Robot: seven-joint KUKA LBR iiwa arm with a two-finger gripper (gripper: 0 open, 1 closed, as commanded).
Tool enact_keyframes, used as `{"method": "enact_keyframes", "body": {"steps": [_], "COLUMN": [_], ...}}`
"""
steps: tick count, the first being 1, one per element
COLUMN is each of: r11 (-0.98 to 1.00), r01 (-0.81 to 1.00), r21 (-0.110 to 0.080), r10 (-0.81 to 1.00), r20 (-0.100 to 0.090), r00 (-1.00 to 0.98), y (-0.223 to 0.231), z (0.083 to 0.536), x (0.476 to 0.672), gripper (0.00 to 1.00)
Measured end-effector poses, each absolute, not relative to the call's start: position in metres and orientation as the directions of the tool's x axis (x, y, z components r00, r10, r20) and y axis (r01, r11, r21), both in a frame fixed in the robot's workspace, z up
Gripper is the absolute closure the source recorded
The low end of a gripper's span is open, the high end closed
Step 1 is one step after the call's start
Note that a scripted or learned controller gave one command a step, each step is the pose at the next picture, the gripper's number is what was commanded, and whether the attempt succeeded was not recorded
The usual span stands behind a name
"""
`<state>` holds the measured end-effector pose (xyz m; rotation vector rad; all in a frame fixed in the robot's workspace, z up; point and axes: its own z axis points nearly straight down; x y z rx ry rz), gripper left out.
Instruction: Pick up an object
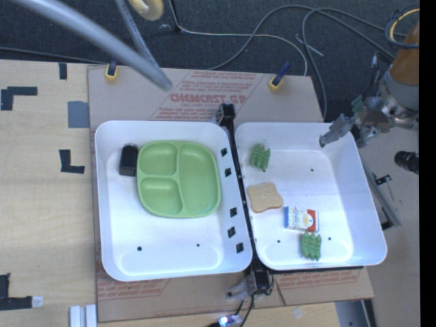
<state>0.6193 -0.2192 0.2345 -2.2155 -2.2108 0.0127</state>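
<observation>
Robot arm paused above right bin's far corner

The jaws [338, 132] hung at the right bin's [361, 203] upper right rim, their spread impossible to tell. Inside lay a toast slice [264, 197], a small carton [300, 219] and two green pieces [259, 156] [311, 246]. A green divided plate [180, 179] and black block [129, 160] sat in the left bin [109, 210].

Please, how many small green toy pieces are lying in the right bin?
2. One green piece lies near the far left corner of the right bin, above the bread slice. The other green piece lies near the front edge, just below the small carton.
</observation>
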Motion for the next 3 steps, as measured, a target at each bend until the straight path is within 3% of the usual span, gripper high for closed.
{"method": "enact_keyframes", "body": {"steps": [1,3], "r11": [0.001,0.003], "r01": [1.0,1.0], "r21": [-0.001,-0.006], "r10": [1.0,1.0], "r20": [-0.001,0.0], "r00": [-0.001,-0.003], "y": [-0.219,-0.208], "z": [0.243,0.151], "x": [0.622,0.624], "gripper": [0.0,0.0]}}
